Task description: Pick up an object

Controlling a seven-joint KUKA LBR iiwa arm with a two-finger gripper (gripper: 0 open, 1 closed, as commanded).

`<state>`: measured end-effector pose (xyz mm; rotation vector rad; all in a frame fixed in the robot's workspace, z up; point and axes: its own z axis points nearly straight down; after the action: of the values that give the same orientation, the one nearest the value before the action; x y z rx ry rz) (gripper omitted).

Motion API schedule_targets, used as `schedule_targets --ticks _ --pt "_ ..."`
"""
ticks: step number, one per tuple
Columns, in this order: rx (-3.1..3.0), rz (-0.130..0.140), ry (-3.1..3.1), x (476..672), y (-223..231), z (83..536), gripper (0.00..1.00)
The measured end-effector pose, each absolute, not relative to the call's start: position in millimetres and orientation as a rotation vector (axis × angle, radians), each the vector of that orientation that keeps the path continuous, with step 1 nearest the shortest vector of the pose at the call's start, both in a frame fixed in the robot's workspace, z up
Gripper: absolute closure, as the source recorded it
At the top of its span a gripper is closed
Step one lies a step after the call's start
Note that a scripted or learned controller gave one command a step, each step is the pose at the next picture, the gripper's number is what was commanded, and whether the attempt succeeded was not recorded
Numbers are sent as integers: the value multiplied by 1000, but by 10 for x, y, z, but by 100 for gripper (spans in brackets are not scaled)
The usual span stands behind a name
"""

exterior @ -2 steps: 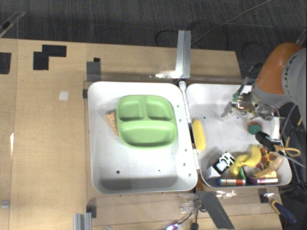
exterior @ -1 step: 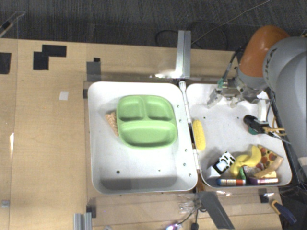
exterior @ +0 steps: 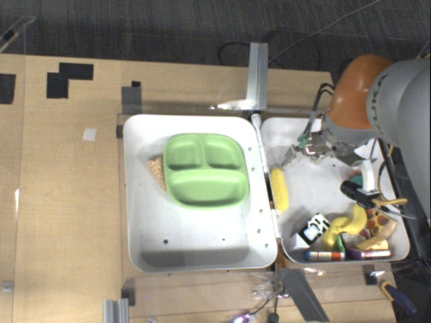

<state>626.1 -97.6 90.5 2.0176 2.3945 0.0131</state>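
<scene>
My gripper (exterior: 302,147) hangs over the far part of the right bin (exterior: 316,187), above bare white floor, and I see nothing held in it. A yellow corn cob (exterior: 279,188) lies along that bin's left wall, just left of and nearer than the gripper. In the bin's near right corner are a black-and-white object (exterior: 312,228), a yellow banana-like toy (exterior: 347,224) and some markers (exterior: 340,254). The grey arm with its orange band (exterior: 353,93) covers the bin's far right corner.
The left bin (exterior: 138,207) holds a green divided plate (exterior: 204,169) with a tan textured piece (exterior: 157,171) sticking out from under its left edge. A metal post (exterior: 258,76) stands behind the wall between the bins.
</scene>
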Motion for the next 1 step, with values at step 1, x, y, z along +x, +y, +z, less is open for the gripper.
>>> schedule_targets --ticks 1 --pt "1946 12 2453 6614 -958 892 0"
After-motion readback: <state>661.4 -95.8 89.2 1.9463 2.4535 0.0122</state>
